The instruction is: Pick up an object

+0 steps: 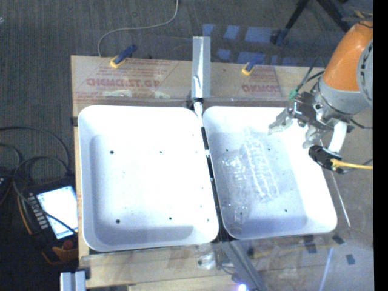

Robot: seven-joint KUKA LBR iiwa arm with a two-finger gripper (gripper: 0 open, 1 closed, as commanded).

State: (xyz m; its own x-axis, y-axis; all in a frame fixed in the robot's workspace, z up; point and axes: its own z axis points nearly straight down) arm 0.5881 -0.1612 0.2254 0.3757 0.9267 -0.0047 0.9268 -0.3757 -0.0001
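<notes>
A clear, crinkled plastic object (257,168), shaped like a transparent ribbed bottle or wrapper, lies inside the right shallow white bin (315,220), stretching from that bin's middle toward its near-left part. Its outline is faint against the white floor, so its exact form is hard to tell. The end effector (297,119) hangs over the far-right part of the same bin, apart from the clear object and beyond its far end; nothing shows between its fingers, and whether they are spread or pressed together cannot be told. The grey arm with its orange band (348,47) enters past the bin's far-right corner. The left shallow white bin (91,162) sits touching the right bin's left edge. Both bins rest on the brown desk (133,80).
</notes>
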